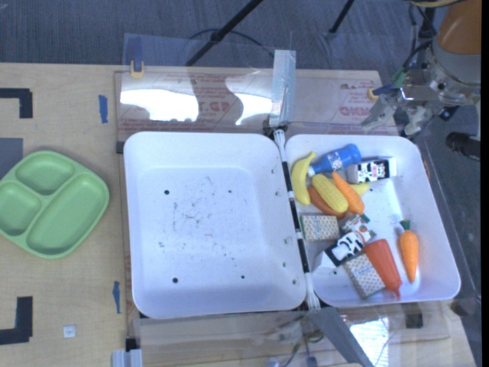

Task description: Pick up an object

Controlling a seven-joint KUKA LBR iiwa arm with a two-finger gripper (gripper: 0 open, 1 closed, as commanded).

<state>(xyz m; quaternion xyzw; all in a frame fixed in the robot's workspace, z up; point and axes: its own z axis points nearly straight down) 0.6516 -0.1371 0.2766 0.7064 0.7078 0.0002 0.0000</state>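
The right bin [435,205] holds several toy foods. A yellow banana [301,177] lies by its left wall, beside a corn cob [328,194] and a blue bottle [337,159]. A black-and-white carton [374,170] sits near the back. An orange carrot [409,253] lies at the right, and a red-orange piece [383,264] and patterned boxes [320,226] lie toward the front. My gripper [397,118] hangs above the bin's back right corner, away from all the items, open, with nothing between its fingers.
The left bin [202,220] stands next to the right one, with a hinge ridge between them. A green divided plate [50,202] rests on the bench at far left. A clear plastic panel [199,90] stands behind the bins.
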